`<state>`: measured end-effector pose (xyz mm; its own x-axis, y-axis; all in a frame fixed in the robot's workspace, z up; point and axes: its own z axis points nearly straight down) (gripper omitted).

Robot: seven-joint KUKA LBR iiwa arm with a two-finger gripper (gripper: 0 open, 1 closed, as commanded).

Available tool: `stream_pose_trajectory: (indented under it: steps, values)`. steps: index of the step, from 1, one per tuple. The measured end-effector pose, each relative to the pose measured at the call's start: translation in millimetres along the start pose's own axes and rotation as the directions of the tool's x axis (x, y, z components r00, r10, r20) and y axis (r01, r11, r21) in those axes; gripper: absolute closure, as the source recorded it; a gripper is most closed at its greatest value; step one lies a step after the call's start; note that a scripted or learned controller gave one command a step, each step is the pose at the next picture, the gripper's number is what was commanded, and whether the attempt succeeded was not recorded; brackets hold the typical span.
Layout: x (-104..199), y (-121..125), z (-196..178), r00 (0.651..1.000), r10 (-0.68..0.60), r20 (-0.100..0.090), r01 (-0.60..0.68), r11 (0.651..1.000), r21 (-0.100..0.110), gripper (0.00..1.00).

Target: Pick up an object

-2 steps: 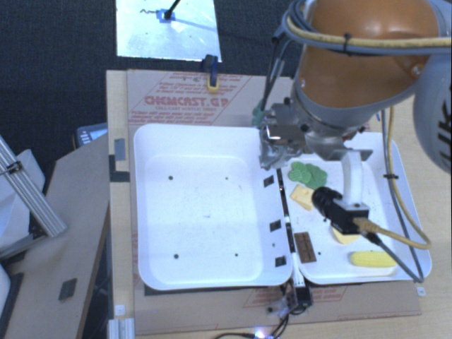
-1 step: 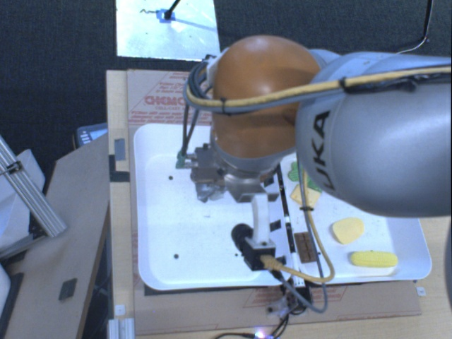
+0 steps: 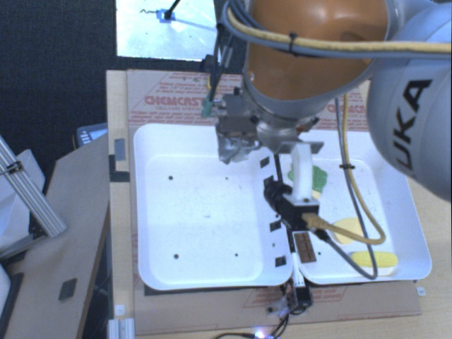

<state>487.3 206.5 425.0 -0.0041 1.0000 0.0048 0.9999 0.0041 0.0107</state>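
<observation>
A: Over the far edge of the left bin (image 3: 183,210) hangs the gripper (image 3: 233,149). Whether it is released or clenched, I cannot tell.

B: The right bin (image 3: 387,189) holds a green piece (image 3: 319,177). Nearer its front corner lies a long yellow piece (image 3: 374,260), probably light and smooth. Pinch across its narrow middle.

The left bin (image 3: 198,217) and the right bin (image 3: 413,249), both shallow and white, sit side by side on a cardboard sheet (image 3: 169,97) with red print. Behind the sheet lies a shiny metal plate (image 3: 152,20). A ribbed aluminium rail (image 3: 32,196) slants at the left edge.
</observation>
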Motion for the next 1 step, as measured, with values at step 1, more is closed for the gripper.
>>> stream_pose_trajectory:
  steps: [1]
  values:
    - [29.0,-2.0,72.5,1.0,-0.003,0.006,0.002,1.0,0.014,1.0]
